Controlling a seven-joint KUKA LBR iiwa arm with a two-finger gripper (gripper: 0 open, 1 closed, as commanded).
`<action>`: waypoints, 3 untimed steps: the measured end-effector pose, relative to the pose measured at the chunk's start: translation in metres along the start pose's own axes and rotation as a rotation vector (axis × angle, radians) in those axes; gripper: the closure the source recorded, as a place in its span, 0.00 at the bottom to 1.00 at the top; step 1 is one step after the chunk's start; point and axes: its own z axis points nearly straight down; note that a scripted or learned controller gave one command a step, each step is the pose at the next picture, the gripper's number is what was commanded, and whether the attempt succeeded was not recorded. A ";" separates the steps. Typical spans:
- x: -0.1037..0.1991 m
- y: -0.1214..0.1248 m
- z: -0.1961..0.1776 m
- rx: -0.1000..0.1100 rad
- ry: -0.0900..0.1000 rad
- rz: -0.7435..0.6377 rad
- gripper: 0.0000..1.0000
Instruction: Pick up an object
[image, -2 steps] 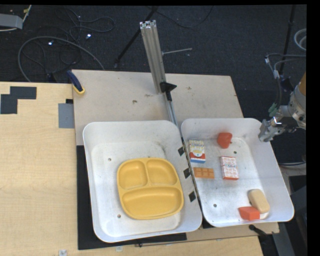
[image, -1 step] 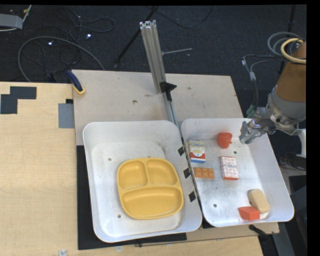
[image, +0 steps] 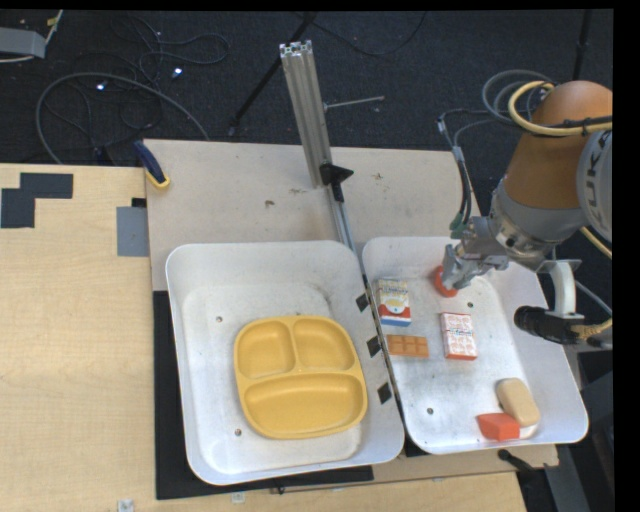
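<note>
My gripper (image: 458, 270) hangs low over the back of the right bin (image: 560, 425), coming in from the right. A small red object (image: 441, 281) lies right at its tip, partly hidden by it; whether they touch is unclear. Further forward in this bin lie a small white carton with a blue and red label (image: 394, 303), a brown waffle-like piece (image: 407, 346), a red-and-white box (image: 459, 336), a tan bread-like loaf (image: 518, 400) and a red block (image: 497, 427).
The left bin (image: 200, 300) holds a yellow divided plate (image: 298, 376). A metal post (image: 308, 110) stands behind the bins, with black clips (image: 368, 322) along the wall between them. Light wood tabletop lies to the left.
</note>
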 end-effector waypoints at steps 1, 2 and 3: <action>0.062 0.004 0.007 0.000 0.000 -0.001 1.00; 0.113 0.010 -0.002 -0.002 -0.002 0.000 1.00; 0.156 0.012 0.000 -0.001 -0.002 0.000 1.00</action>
